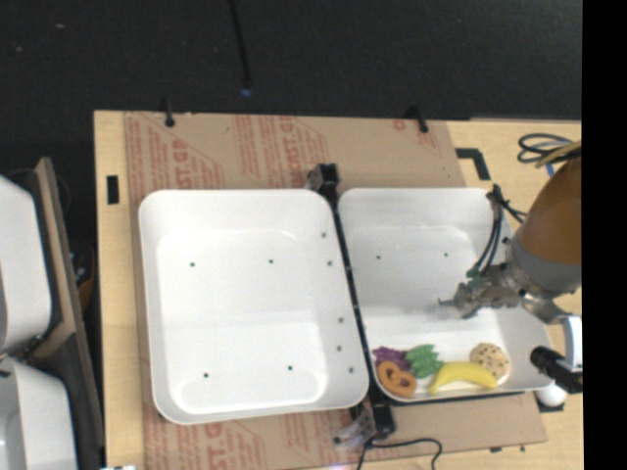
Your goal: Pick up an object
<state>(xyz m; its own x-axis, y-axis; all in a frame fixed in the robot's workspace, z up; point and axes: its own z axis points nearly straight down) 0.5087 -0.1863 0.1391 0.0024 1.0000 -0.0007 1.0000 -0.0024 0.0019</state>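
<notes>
Banana (462, 376), cookie (490, 360), green and purple toys: right bin (411, 223), 6 o'clock edge. My hand (468, 302) above them; finger state indiscernible.

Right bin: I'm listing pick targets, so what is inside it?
Along the right bin's near wall lie purple grapes, an orange-brown piece, green leaf, banana and cookie. The arm covers its right edge.

Two white bins (245, 213) sit side by side on cardboard sheet (245, 155)

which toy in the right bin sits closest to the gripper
The cookie, the round tan one with dark chips at the right end of the row, just below the gripper; the banana lies lower.
</notes>
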